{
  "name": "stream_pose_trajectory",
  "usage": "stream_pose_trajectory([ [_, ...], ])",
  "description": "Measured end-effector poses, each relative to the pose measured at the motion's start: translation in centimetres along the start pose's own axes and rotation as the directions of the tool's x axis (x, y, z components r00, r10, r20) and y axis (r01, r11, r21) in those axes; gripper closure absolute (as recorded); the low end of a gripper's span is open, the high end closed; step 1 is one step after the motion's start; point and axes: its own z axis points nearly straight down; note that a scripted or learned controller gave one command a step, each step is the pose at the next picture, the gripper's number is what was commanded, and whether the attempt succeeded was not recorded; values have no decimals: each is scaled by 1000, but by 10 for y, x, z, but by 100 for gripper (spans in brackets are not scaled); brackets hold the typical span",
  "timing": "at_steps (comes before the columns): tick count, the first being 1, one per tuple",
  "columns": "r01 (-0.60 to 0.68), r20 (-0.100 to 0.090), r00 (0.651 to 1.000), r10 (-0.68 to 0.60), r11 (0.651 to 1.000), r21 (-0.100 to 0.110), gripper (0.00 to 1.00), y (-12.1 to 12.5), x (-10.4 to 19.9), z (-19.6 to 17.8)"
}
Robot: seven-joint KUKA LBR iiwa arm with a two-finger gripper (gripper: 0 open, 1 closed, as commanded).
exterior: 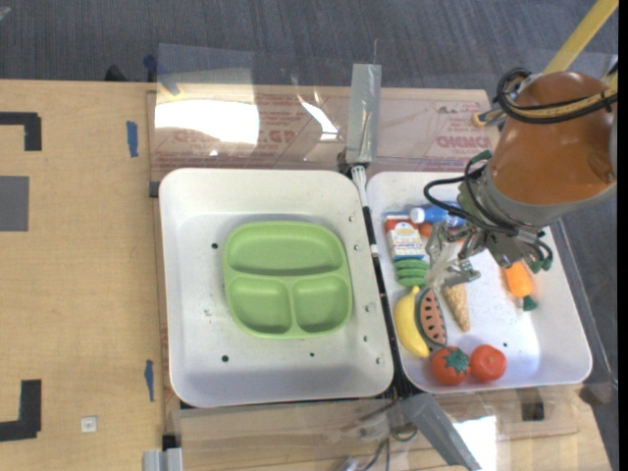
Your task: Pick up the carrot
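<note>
Arm (551, 140) comes in from the right, orange band over the back of the right bin (564, 356), wrist pointing down into it. Pincer (453, 263) sits low over the bin's middle, metal fingers (444, 260) look spread apart, open, nothing between them.

Carrot (519, 283) lies on the bin floor just to the pincer's right, orange body with green tip toward the front, apart from the fingers, not gripped.

Directly under/in front of the pincer: ice cream cone (457, 305), fingertips close to its top, contact unclear. Front-left of the pincer: watermelon slice (432, 318) and banana (409, 324) side by side. Left of the pincer: green-and-red carton (406, 246). Behind-left: small blue-capped bottle (428, 215). Further front: strawberry (448, 365) and tomato (488, 362), touching.

Well to the pincer's left, left bin (186, 204) holds a green divided plate (287, 277). Both bins sit on the tabletop (69, 292).
</note>
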Motion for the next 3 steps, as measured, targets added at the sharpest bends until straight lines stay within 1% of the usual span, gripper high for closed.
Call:
stream_pose_trajectory([
  [1,257,-5,966,-257,966,2,100,-106,-14,-49],
  [2,533,-6,846,-533,846,-4,100,-135,6,92],
  [3,532,-6,846,-533,846,-6,0,-135,6,93],
])
